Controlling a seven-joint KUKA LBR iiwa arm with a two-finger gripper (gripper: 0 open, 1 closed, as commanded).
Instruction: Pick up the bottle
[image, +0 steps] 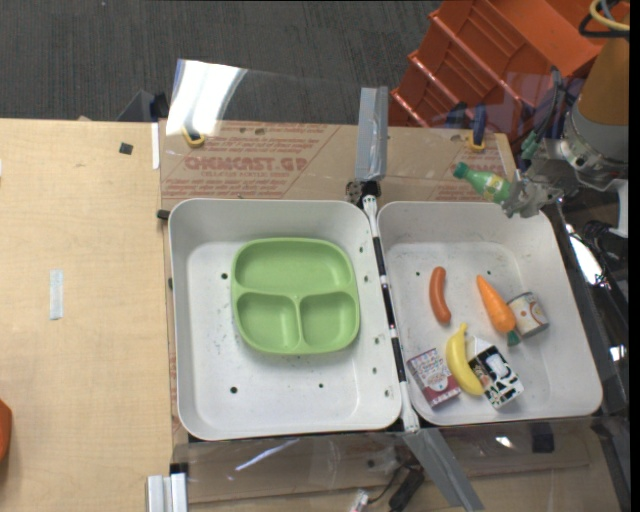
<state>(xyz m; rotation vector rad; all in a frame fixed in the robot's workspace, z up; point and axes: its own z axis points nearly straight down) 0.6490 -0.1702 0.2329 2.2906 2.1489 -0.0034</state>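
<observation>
A small green bottle (482, 181) with a pale cap end hangs tilted over the far edge of the right bin (570, 300), pointing left. Its right end sits between the fingers of my gripper (517, 197), which is shut on it. The grey arm with its orange band comes down from the upper right corner to that spot. The bottle looks lifted off the bin floor, above the cardboard behind the bin.
In the right bin lie a red sausage (438, 295), a carrot (495, 303), a small can (528, 313), a banana (460, 360), a black-and-white carton (498, 376) and a maroon box (433, 376). The left bin (200, 330) holds a green divided plate (296, 295). An orange rack (490, 50) stands behind.
</observation>
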